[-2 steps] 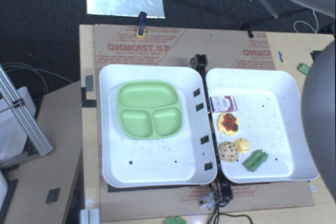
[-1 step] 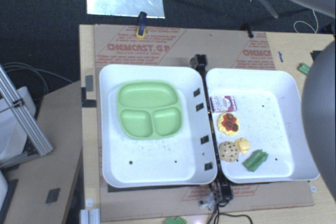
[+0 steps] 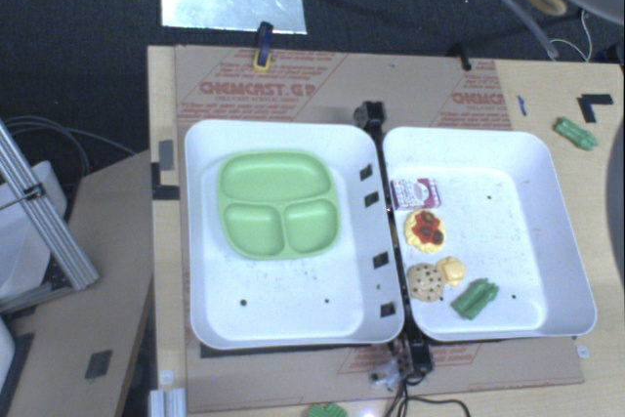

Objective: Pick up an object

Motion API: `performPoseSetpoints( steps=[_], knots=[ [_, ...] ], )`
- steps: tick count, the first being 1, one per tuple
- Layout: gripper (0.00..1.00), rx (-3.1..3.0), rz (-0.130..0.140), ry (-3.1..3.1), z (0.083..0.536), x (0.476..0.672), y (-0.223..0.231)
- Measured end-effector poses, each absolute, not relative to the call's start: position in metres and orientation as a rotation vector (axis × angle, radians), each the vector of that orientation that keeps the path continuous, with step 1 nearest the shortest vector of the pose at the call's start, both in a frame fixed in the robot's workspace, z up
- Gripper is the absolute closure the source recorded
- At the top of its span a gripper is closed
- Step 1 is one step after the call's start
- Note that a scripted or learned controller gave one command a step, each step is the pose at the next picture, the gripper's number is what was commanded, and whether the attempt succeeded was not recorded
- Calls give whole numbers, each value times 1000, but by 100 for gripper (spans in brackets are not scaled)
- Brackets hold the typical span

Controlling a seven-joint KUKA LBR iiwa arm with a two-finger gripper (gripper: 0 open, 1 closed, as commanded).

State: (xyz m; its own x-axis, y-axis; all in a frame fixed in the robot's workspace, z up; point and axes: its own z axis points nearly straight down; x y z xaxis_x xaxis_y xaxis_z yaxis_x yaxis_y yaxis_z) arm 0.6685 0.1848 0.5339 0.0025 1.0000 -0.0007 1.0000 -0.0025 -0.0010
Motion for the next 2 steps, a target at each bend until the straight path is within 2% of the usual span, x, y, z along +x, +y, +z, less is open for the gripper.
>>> performPoseSetpoints(
  steps=[1, 2],
  knots=[
    [0, -2214, -5, -2230, 535, 668, 237],
    [0, -2218, -3, -2227, 535, 668, 234]
  ],
)
